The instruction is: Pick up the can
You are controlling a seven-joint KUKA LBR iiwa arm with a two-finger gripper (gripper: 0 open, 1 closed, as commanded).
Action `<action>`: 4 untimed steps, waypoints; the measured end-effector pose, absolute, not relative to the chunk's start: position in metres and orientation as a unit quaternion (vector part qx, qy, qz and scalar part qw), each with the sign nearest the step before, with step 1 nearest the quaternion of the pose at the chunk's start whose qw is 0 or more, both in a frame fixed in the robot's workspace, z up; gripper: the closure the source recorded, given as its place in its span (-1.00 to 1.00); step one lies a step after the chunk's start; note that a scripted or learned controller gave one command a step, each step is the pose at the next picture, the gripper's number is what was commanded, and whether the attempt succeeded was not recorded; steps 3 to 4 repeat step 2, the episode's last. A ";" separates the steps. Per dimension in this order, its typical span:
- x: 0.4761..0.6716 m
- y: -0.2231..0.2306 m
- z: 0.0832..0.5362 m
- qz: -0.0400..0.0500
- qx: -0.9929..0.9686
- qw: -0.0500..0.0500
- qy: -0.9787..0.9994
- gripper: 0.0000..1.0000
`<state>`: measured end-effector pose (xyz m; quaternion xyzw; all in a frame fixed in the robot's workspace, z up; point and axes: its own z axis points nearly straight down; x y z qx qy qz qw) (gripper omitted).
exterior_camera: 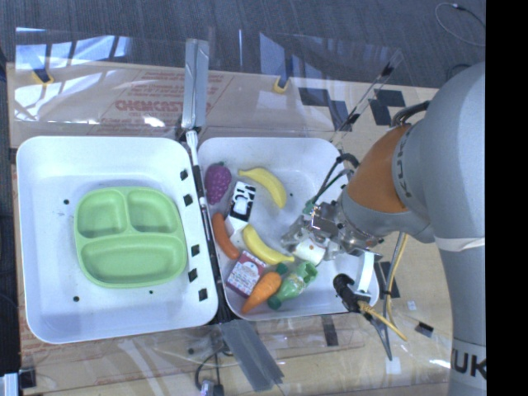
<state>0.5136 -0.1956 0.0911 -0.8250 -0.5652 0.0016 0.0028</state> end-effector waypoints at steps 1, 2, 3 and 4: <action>0.514 -0.195 0.101 0.002 -0.824 0.004 -0.567 1.00; 0.571 -0.170 0.221 0.001 -0.832 0.001 -0.556 1.00; 0.571 -0.170 0.221 0.001 -0.832 0.001 -0.556 1.00; 0.571 -0.170 0.221 0.001 -0.832 0.001 -0.556 1.00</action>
